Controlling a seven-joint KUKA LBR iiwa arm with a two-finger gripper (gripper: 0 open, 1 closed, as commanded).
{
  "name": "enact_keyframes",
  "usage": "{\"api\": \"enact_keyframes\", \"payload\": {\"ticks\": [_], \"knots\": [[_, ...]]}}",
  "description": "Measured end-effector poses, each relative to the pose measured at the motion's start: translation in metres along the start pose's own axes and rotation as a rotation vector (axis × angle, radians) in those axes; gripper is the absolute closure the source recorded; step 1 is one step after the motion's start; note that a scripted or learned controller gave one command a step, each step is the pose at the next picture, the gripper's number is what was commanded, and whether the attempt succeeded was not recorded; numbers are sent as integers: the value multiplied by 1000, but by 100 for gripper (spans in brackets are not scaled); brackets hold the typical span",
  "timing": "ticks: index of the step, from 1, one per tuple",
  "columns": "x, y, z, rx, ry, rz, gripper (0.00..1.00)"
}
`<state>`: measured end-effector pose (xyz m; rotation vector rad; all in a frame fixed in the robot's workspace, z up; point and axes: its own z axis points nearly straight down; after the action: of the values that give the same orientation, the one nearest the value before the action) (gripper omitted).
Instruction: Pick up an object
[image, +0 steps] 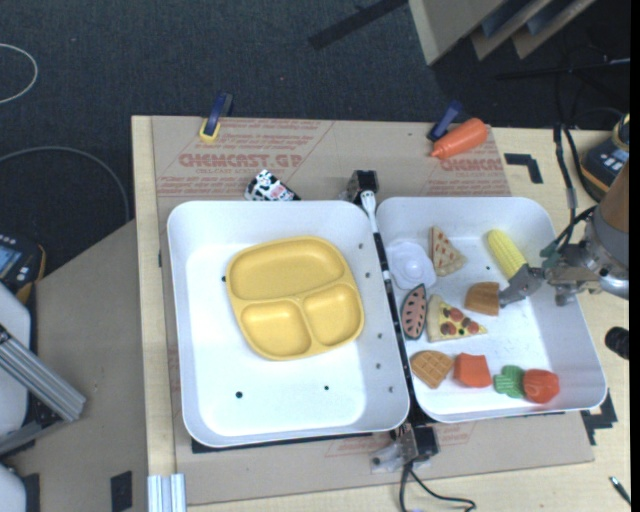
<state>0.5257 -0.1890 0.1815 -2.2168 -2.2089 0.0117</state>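
Note:
The right bin (560, 330) holds several toy foods: a corn cob (506, 253), a brown bread piece (483, 298), two pizza slices (445, 250) (455, 322), a watermelon slice (414, 312), a waffle (432, 367), an orange block (473, 370), a green piece (510, 380) and a red tomato (541, 385). My gripper (542, 292) hangs over the right side of this bin, just right of the bread piece and below the corn. It is open with nothing between its fingers; the left finger (515, 288) nearly reaches the bread.
The left bin (200, 380) holds a yellow divided plate (295, 297). A clear cup (408, 262) lies at the right bin's left edge. On the board behind sit a toy carrot (460, 138), a black-and-white toy (268, 187) and a yellow clamp (213, 118). Cables run along the right side.

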Motion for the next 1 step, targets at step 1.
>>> {"api": "enact_keyframes", "payload": {"ticks": [1], "knots": [[0,3,-7,-14,-4,-4,0]]}}
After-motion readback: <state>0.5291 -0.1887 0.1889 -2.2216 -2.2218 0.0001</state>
